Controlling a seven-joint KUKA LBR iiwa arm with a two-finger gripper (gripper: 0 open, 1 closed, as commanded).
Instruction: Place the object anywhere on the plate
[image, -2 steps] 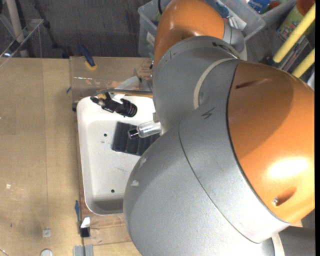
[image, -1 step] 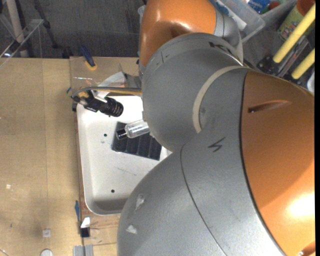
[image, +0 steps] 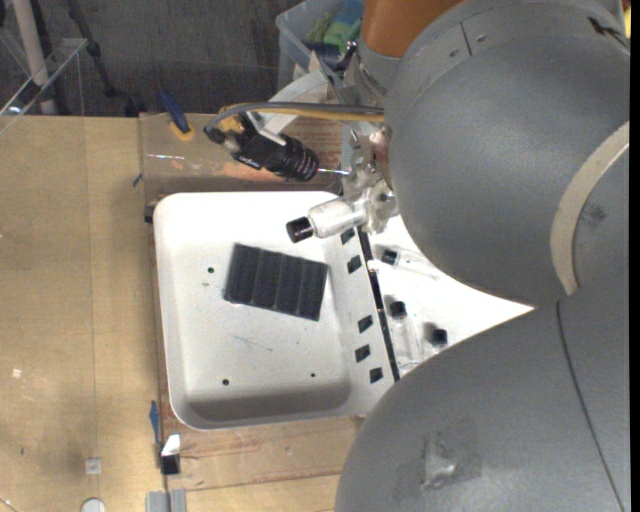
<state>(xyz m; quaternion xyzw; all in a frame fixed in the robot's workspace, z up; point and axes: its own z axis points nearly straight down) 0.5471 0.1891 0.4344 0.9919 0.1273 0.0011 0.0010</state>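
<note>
A: Where's the thing to grab?

B: Only loose item I see is a dark ribbed slab (image: 276, 281), lying flat in the left bin (image: 190, 385), about mid-floor. Long axis runs left to right, right end tipped slightly toward the near side. Whether it's the object or the plate, I can't say; nothing else plate-like is in sight.

A: Gripper?

B: Can't pin it down. The arm (image: 500, 150) fills the right side of the view. A small silver cylinder with a black tip (image: 325, 219) pokes out to the left at the far end of the divider between the bins (image: 366, 320). Could be part of the wrist. Jaws open or shut: cannot tell, nothing seen held.

A: So the slab relative to that?

B: Left of it and nearer, apart, not touching.

A: Right bin?

B: Mostly hidden behind the arm. Just a wedge of white floor (image: 470, 300) with a few small dark spots, too small to identify.
</note>
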